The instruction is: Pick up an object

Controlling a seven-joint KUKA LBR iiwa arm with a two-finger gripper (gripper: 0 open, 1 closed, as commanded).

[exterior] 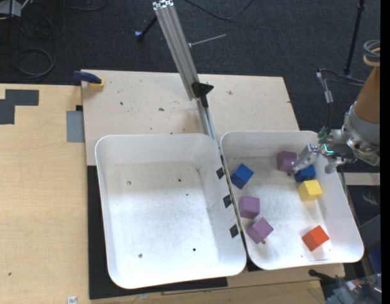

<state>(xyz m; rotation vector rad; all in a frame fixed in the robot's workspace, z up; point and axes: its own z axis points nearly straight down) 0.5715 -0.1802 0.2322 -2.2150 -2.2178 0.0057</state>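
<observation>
The right bin [353, 233] holds several small cubes. My gripper [317, 164] hangs over its far right part, fingers spread open, one fingertip [302, 159] beside a purple cube [285, 161]. A dark blue cube [305, 175] lies just under that fingertip, partly hidden by it. A yellow cube [310, 189] sits right in front of the dark blue one. No cube is visibly between the fingers.
Also in the right bin are a blue cube [242, 175] near the divider, two purple cubes [249, 206] [260, 229] and an orange cube [316, 238] at the front right. The left bin [119, 163] stands beside it. A slanted metal rail [182, 56] rises behind the bins.
</observation>
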